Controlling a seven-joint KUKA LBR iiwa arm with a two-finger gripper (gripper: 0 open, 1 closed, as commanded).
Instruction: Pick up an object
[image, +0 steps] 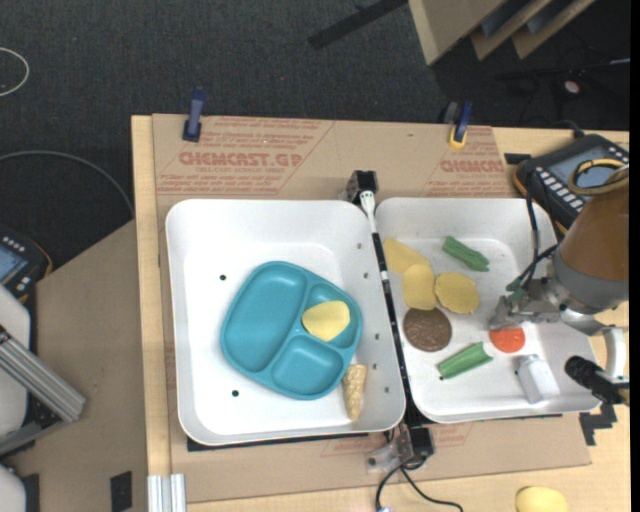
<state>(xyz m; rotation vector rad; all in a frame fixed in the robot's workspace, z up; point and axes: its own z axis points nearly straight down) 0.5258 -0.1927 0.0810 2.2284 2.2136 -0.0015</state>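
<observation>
My gripper (511, 316) hangs over the right part of the right bin (500, 408), directly above a small red-orange object (509, 341); I cannot tell if it touches it. Near it lie a green piece (465, 360), a brown disc (427, 328), a white cylinder (533, 378), three yellow pieces (419, 286) and another green piece (466, 253). The left bin (190, 300) holds a teal divided plate (270, 335) with a yellow piece (326, 319) on it, and a tan object (354, 390) beside the plate.
The arm's grey wrist and orange band (600, 245) cover the right bin's right edge. A black pendant (575, 180) lies at the back right. Blue (194, 115) and yellow (459, 125) clamps hold the brown board's far edge.
</observation>
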